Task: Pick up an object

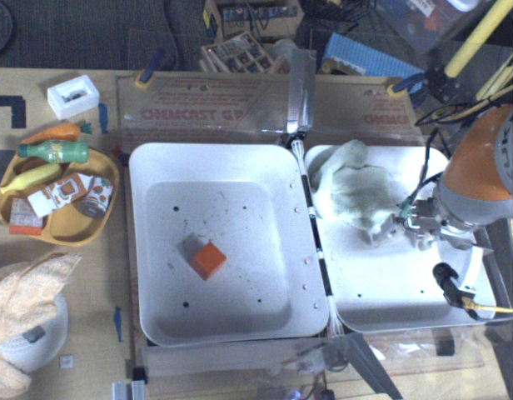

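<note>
Your claw sits low in the right bin against the crumpled pale cloth, its state impossible to tell, so you risk snagging fabric while the orange block lies well apart in the left bin.

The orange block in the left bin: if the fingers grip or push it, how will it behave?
The orange block looks rigid with flat faces, so it would likely slide, not roll. It seems small and probably light. Lying apart from the left bin walls, it should be easy to grip.
</note>
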### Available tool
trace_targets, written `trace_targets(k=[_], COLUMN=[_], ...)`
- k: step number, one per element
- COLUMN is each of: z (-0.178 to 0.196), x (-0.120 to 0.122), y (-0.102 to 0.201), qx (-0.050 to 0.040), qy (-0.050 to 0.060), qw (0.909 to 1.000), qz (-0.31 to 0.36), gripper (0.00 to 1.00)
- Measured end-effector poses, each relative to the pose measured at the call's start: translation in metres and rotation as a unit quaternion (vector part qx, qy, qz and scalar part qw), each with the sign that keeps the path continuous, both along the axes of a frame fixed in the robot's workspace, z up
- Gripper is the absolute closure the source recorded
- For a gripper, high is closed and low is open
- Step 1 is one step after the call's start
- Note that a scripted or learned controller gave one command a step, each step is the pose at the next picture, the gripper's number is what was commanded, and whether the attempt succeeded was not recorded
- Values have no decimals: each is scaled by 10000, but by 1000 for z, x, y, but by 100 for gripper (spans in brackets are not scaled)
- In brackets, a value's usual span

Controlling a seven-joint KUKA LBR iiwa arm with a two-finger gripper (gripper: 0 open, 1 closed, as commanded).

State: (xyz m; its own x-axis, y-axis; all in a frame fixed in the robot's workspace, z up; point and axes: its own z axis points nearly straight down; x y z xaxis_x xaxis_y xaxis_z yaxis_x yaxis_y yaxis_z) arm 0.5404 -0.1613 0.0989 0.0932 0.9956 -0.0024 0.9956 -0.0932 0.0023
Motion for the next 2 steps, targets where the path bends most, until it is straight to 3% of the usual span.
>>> trace_targets(k=[1,2], z=[-11,54], x=[62,57], y=[21,-34], qx=[-6,0], qy=[-15,-1], qw=[9993,10000], qz=[368,-98], gripper=[0,0])
